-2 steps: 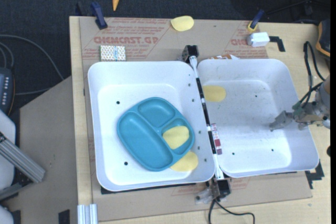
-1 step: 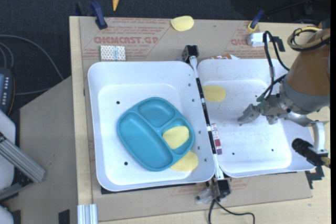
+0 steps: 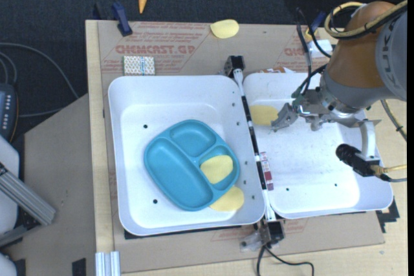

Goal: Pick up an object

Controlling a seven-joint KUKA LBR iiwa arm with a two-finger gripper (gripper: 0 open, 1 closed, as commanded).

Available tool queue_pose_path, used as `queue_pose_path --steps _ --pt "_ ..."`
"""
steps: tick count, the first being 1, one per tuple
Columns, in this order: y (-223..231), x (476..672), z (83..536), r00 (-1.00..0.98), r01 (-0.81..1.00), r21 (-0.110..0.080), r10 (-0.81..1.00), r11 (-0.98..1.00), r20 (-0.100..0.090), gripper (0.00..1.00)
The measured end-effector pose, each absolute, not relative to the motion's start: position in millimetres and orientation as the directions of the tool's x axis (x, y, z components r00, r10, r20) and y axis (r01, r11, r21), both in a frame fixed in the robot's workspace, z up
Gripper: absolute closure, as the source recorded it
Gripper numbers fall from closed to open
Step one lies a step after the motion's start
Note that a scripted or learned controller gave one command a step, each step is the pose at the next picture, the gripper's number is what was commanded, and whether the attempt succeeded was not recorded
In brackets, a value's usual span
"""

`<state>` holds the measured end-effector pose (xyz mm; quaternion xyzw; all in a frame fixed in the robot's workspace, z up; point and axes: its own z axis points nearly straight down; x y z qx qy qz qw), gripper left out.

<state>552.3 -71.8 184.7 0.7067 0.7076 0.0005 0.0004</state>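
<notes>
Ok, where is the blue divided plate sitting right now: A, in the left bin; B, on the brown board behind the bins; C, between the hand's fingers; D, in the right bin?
A: the blue divided plate lies flat in the left bin, with a yellow piece in one of its compartments, while the hand is over the right bin.

The grey arm with the orange band is reaching in from the right and bending down, and its pincer is hanging low with two fingers spread apart.
</notes>
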Motion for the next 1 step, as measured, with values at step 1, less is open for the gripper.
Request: queue_pose_path --steps 1 --pt "-93.9 562.6 86.4 0.001 1.0 -0.001 1.0 -0.001 0.0 0.0"
